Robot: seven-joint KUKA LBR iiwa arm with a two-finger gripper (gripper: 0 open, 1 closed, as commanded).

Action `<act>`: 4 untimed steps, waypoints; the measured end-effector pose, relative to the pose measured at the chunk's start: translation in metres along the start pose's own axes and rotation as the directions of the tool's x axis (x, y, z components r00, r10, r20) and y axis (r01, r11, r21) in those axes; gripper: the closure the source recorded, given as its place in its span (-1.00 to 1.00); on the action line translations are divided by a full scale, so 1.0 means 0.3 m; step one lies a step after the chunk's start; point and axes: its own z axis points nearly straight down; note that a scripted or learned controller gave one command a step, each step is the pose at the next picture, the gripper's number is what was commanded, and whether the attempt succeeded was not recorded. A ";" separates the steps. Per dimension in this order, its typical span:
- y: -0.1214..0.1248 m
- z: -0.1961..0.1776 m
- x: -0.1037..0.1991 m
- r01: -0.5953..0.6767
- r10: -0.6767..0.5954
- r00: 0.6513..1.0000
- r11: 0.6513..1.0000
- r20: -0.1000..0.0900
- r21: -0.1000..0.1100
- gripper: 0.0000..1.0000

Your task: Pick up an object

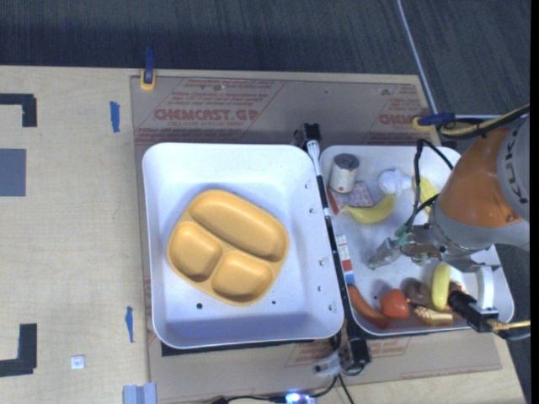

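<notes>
End effector [386, 255] hangs over the right bin [370, 225], grip unreadable — best descend squarely on the banana [373, 212] at 12 o'clock.

I see a smooth, glossy yellow three-compartment plastic dish [227, 244] in the matt white plastic left bin [168, 192], printed brown cardboard sheet [253, 108] beneath, on a pale matt wood-look desk [67, 251]

Arm [497, 192] cut off at right edge

End effector [383, 254] low, arm from right
</notes>
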 end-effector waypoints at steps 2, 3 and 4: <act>-0.086 -0.030 0.066 -0.002 0.002 1.000 1.000 0.004 -0.012 1.00; -0.092 -0.321 0.328 0.001 -0.001 1.000 1.000 -0.001 -0.001 1.00; -0.093 -0.321 0.326 0.001 -0.001 1.000 1.000 -0.001 -0.001 -1.00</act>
